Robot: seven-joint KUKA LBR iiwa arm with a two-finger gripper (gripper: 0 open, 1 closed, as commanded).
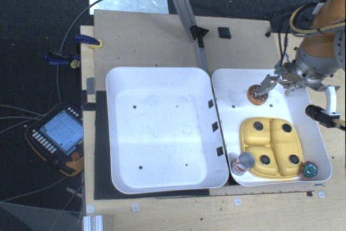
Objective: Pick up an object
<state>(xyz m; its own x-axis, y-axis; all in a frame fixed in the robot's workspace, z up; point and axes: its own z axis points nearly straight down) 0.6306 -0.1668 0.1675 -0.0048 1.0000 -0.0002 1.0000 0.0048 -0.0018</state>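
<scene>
The right bin (227, 84) holds a large yellow moulded piece (270, 147) with dark round holes. A small brown ring-shaped object (257, 94) lies near the bin's far side. A little grey cup (243, 162) rests at the front left of the yellow piece, and a teal ball (309, 170) sits in the front right corner. My gripper (280, 85) hovers over the bin's far right part, just right of the brown ring. Its fingers stand apart with nothing between them, and the left fingertip (266, 84) is close to the ring.
The left bin (157, 127) stands beside the right one on the brown bench. A grey pole (184, 2) slants across the bench's far side. A teach pendant (57, 135) lies off the bench to the left. Cables run around the bench.
</scene>
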